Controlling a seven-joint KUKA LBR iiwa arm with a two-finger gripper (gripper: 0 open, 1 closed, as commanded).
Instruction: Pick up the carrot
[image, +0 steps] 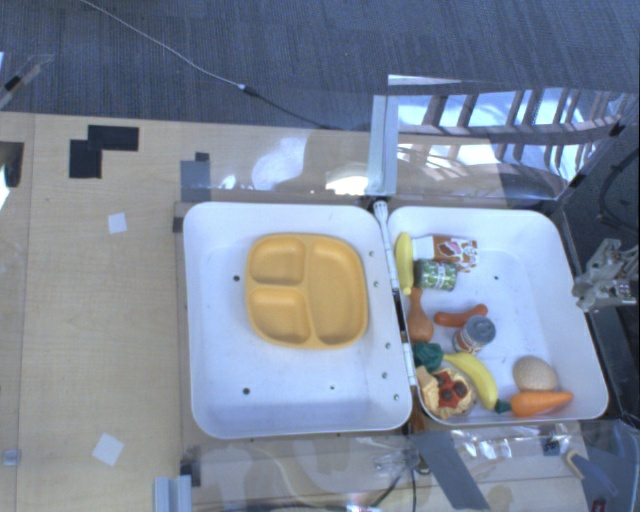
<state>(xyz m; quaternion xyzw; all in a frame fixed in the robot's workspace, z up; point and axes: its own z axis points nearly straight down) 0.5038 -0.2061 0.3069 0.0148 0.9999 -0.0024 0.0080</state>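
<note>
The orange carrot (540, 402) lies at the front right corner of the right bin (540, 240), with its green end pointing left toward a yellow banana (474, 374). A tan, egg-shaped item (535, 374) rests just behind it. My gripper (603, 283) hangs at the right rim of the right bin, well behind and to the right of the carrot, with nothing seen between its fingers.
The right bin also holds a second banana (403, 262), a green can (436, 274), a red-and-white packet (455, 250), a sausage (460, 317), a grey tin (476, 333) and a pear-like item (419, 322). A yellow divided plate (305, 290) sits in the left bin (220, 390).
</note>
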